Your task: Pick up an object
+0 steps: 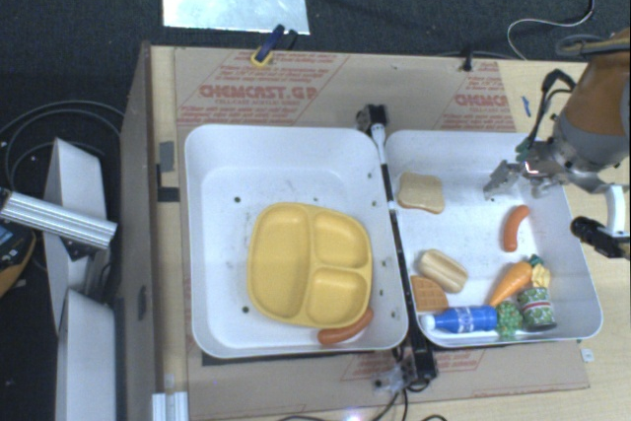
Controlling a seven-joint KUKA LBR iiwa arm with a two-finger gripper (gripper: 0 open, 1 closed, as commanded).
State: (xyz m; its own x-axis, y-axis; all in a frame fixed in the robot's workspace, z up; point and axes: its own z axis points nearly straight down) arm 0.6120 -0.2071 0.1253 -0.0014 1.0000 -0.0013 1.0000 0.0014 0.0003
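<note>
My gripper (513,176) hangs over the upper right part of the right bin (463,230), just above and beside a red sausage (514,228). Nothing shows in its grasp. To its left, near the bin's upper left corner, lies a slice of toast (419,193). Lower in the bin are a bun (442,269), a square cracker (429,294), a carrot (511,281), a corn cob (538,273), a blue bottle (463,319), a green broccoli piece (508,318) and a small can (537,309), crowded along the front wall.
The left bin (227,182) holds a yellow divided plate (309,263), with a second sausage (345,331) at its front edge. A black clip (376,120) sits where the bins meet. The arm's grey body (596,128) overhangs the right bin's right wall.
</note>
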